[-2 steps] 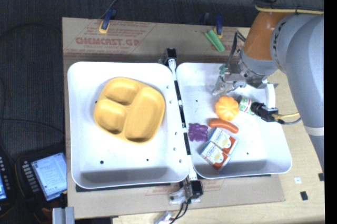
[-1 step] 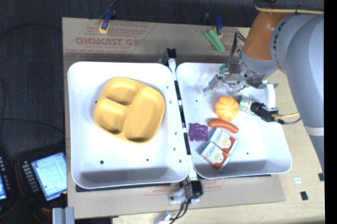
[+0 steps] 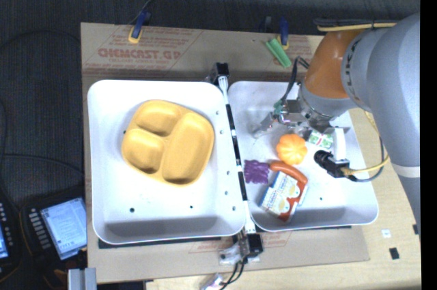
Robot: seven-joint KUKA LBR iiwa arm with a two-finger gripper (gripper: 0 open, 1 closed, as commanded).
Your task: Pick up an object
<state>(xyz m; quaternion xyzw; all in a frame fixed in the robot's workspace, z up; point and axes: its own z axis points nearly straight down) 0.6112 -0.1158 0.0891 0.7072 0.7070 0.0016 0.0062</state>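
Reaching in from the right, the grey arm with its orange band sets the hand low in the right bin, near that bin's far wall. How far the hand is spread cannot be told from above, and nothing can be seen gripped in it. Just beside the hand, toward the near edge, lies an orange ball, close to it but not clearly touching. Beyond the ball from the hand sit a purple toy and a small carton with a red top, its print too small to read. A green-and-white packet lies just right of the hand, under the wrist. Well to the hand's left, the left bin holds a yellow moulded tray. On the brown board covering the worktop, behind that bin, red letters read "CHEMCAST GP".
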